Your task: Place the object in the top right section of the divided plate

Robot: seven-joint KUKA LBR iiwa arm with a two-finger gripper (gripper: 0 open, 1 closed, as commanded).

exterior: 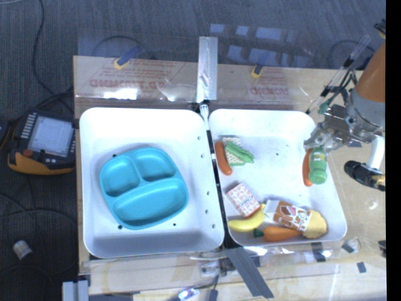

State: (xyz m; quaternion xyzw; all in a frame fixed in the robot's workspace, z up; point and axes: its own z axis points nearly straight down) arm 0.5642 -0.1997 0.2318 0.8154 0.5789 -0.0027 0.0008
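The blue divided plate (108, 187) lies in the left bin (94, 127), with two small sections at its far side and one large section at the near side; nothing lies in it. My gripper (319, 144) hangs over the right side of the right bin (276, 121), far from the plate. Right below it is a green bottle-like toy (318, 168), with a slim orange piece (306, 170) against its left side. Whether the gripper touches the green toy is unclear.
Other toy foods in the right bin: a sausage (220, 158) and a green corn-like piece (239, 152) at the left wall, a pink wafer block (242, 199), a banana (245, 222), a carrot (280, 234), a small carton (291, 215) and a yellow fruit (317, 225).
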